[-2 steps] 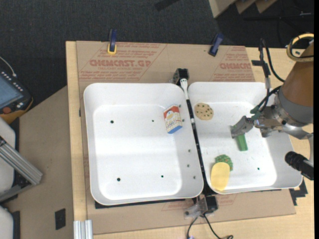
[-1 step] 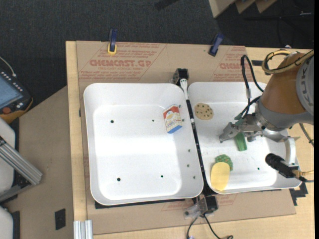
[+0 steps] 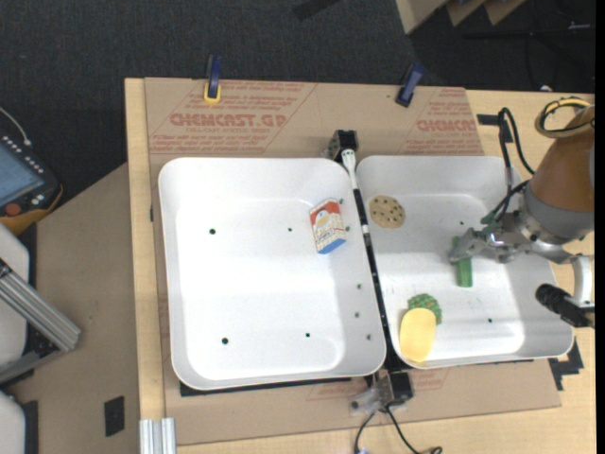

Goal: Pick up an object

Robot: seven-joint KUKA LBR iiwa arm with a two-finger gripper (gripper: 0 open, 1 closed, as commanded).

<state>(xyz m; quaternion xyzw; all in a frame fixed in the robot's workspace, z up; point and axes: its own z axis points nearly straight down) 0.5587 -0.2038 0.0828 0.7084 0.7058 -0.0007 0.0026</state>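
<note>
The grey two-finger gripper (image 3: 465,251) sits low in the right shallow white bin (image 3: 444,173), with a small green stick-shaped object (image 3: 464,272) directly at its tip — whether that object is pinched cannot be told, so the pick is judged not yet complete. A round brown cookie (image 3: 386,212) lies well apart toward the bin divider and a yellow-and-green corn-like toy (image 3: 419,327) nearer the bin's front wall — open floor surrounds the tip.

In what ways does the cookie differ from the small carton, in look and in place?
The cookie is round, flat and tan with dark spots; the small carton is box-shaped, white with red and blue print. The cookie lies in the right bin, near its upper left corner; the carton lies in the left bin, near its right wall. Both are small and lie close to the divide between the bins.
</note>
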